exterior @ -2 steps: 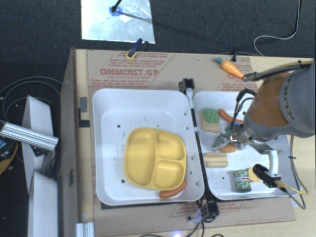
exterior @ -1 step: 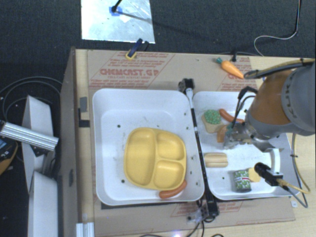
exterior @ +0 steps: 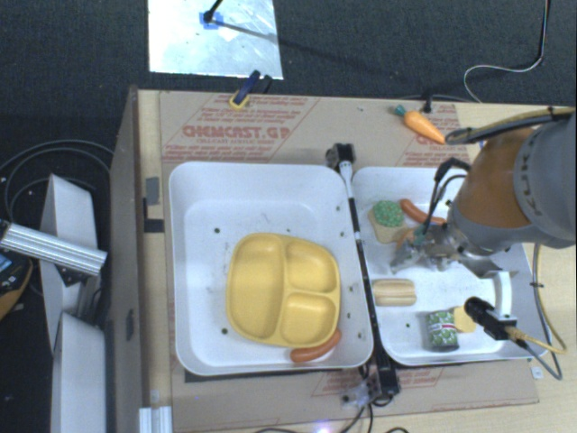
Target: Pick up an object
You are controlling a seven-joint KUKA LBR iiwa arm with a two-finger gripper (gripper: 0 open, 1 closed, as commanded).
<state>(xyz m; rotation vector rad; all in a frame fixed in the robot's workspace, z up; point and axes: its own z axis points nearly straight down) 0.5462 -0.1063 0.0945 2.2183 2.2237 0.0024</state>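
Gripper (exterior: 416,253) low in the right bin (exterior: 514,354), bread roll (exterior: 393,291) just below it in frame.
Roll lies with its long axis left-right, tan, smooth, rounded ends; nearest target by my read. Can't tell if the gripper is released or clenched, metal parts blur together. Green bumpy piece (exterior: 389,213) and orange sausage (exterior: 416,210) sit just above it, green-labelled packet (exterior: 442,329) lower right. Left bin (exterior: 198,197) holds a glossy yellow divided plate (exterior: 283,289) with a second sausage (exterior: 315,352) at its lower edge. Plastic carrot (exterior: 418,124) on the cardboard surface (exterior: 297,129), upper right.
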